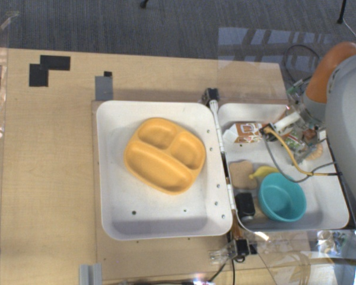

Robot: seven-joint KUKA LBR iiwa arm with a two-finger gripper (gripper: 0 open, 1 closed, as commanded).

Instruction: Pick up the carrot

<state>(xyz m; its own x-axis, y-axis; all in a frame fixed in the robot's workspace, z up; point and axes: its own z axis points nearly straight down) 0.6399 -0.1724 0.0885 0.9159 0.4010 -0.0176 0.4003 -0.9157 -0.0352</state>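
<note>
Below, glossy round teal bowl [282,198], smooth yellow three-compartment tray [165,154], tool [296,136] state unclear

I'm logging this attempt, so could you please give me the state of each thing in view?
Yellow divided plate: upright, tilted in the left bin.
Teal bowl: upright, in the right bin.
Banana: lying beside the bowl's rim.
Gripper: low over the right bin.

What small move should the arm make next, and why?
Probably rise a little: the gripper hangs low over the far corner of the right bin, hiding what lies beneath, possibly the carrot. The banana and teal bowl lie nearer.
</note>
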